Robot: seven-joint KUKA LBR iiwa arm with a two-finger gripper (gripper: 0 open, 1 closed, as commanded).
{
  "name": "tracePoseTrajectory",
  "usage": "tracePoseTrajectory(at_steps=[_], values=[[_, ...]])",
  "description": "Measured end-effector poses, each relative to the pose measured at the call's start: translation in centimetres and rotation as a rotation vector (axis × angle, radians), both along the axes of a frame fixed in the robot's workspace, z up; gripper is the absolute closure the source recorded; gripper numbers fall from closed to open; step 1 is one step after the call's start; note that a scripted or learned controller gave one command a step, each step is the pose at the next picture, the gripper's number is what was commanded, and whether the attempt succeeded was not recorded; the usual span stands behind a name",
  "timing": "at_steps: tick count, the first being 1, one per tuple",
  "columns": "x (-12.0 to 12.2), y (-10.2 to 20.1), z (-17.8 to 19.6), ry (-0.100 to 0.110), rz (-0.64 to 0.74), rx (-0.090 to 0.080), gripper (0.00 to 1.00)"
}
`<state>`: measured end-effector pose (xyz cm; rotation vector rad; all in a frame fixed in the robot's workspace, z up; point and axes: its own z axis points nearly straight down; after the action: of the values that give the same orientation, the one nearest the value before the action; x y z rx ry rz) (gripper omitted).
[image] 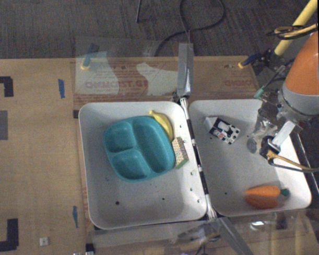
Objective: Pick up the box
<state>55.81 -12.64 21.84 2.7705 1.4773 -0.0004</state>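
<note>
A small box [179, 151] with a yellow-green patterned top lies in the left bin [146, 203], wedged between the teal plate's right rim and the bin's right wall. My gripper [260, 143] hangs over the right bin [229, 174], near its right side, well away from the box. Nothing shows in its grasp. The grey arm with its orange band [304, 75] comes in from the upper right.
A teal divided plate [138, 148] fills the middle of the left bin, with a banana [163, 122] at its upper right rim. The right bin holds a black-and-white packet [224, 130] at upper left and an orange carrot [264, 195] at lower right.
</note>
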Motion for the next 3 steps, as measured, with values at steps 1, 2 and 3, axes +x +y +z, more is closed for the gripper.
tracePoseTrajectory(at_steps=[1,2,3], values=[[0.0,-0.1,1.0,-0.001,0.000,-0.001,1.00],[-5.4,-0.3,4.4,0.002,-0.595,0.001,1.00],[-5.3,-0.2,5.3,0.005,-0.591,0.000,1.00]])
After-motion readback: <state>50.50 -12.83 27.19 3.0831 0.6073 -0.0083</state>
